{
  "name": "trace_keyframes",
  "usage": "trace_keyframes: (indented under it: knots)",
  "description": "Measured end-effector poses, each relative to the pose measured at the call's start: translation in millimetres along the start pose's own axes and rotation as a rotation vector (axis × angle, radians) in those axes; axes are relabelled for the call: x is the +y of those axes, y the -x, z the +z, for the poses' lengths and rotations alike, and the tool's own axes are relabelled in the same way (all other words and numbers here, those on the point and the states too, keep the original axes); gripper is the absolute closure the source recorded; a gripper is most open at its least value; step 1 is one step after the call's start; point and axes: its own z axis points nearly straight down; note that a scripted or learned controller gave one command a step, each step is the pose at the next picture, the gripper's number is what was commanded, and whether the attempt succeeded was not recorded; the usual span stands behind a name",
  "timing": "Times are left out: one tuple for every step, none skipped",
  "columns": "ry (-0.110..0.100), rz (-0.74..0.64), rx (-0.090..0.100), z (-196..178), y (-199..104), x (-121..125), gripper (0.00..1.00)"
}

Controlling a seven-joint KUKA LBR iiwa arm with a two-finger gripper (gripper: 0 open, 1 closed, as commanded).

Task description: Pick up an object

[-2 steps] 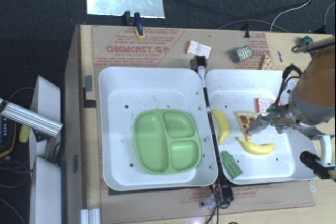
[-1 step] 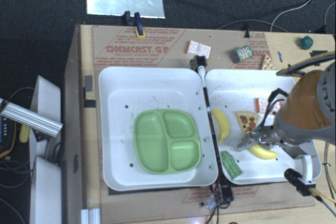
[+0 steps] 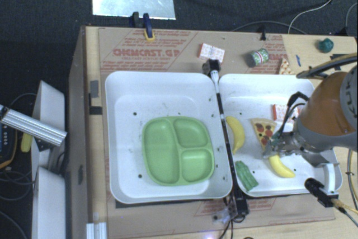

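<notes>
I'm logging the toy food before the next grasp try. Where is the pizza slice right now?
The pizza slice lies in the right bin, between the larger banana on its left and the arm's pincer, which sits just above the smaller banana.

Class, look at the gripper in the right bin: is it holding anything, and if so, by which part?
It cannot be told. The gripper sits low in the right bin between the pizza slice and a small banana, but no object shows between its fingers.
</notes>
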Motion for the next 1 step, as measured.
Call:
trace_keyframes:
  knots:
    - [0.000,-0.003,0.001,-90.3,-62.6,28.8,1.00]
